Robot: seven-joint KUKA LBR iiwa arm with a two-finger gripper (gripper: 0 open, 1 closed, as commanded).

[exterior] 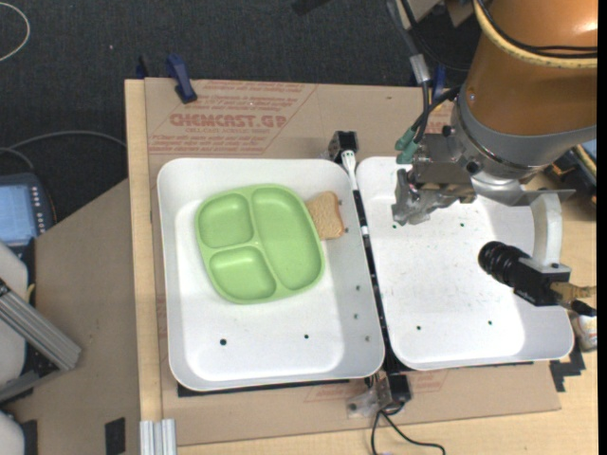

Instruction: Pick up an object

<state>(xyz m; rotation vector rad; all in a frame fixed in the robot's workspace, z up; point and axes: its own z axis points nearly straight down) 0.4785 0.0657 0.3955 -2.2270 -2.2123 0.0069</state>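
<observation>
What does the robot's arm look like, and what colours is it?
The arm is fat and round, like a big pipe. It is grey, with a shiny orange band above the wrist. At its end sits a small gripper of dull grey metal, blocky in shape. Thin black cables run down to it, with a little green plug beside them.

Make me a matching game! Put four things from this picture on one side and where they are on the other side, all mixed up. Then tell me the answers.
Things:
1. green plate
2. tan square
3. gripper
4. blue clamp

Places:
A. over the right bin
B. on the far edge of the cardboard
C. in the middle of the left bin
D. in the left bin, against the plate's right side

Pairs: 1-C, 2-D, 3-A, 4-B
</observation>
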